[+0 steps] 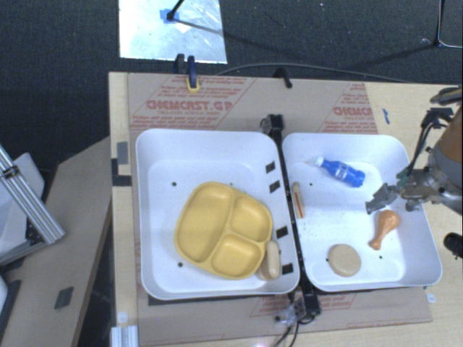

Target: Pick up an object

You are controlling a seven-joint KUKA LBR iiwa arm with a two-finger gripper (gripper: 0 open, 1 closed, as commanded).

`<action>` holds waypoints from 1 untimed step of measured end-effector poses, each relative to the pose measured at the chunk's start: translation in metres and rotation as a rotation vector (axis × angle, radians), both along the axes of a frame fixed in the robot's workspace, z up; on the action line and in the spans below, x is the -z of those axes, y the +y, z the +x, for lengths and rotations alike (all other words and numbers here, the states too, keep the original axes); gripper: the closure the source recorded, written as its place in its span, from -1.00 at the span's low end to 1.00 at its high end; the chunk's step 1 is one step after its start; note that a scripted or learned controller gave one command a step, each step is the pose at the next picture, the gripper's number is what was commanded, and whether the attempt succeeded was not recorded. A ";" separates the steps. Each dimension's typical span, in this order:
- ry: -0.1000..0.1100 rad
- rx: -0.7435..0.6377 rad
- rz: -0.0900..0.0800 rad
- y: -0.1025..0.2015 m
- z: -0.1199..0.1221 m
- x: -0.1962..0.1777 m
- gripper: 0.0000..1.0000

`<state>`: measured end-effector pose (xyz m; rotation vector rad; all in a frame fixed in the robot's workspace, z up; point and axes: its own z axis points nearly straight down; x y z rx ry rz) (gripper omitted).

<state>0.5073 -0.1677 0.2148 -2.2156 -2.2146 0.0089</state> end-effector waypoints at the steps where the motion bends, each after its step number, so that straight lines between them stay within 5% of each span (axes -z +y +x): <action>1: -0.012 -0.003 -0.003 0.000 0.003 -0.006 -1.00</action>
